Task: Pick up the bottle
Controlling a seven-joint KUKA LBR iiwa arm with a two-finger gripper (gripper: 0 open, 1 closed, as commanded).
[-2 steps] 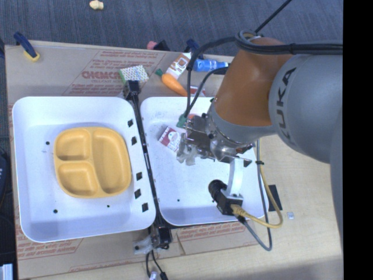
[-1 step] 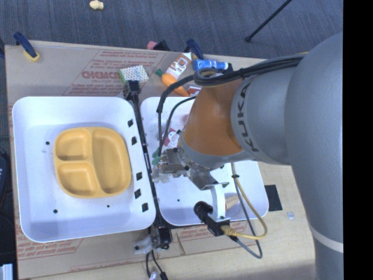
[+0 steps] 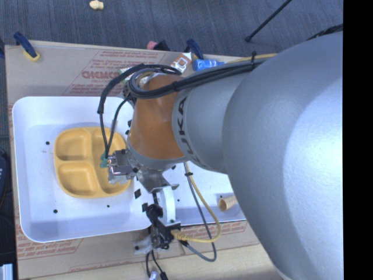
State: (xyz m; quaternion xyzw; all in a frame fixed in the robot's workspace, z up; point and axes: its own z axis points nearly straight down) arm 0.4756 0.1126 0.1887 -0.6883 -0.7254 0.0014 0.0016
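Wrist [image 3: 148, 156] is hovering over the yellow divided tray [image 3: 73, 156] in the left bin [image 3: 35, 214], probably lining up a grasp; whether the end effector [image 3: 119, 168] is clenching, I cannot tell.

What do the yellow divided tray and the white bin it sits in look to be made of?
Yellow tray: likely moulded plastic, smooth with a slight sheen, compartment edges rounded. White bin: probably plastic too, though the look leaves it open; even matte white, softly rounded corners, a few small dark dots on its floor.
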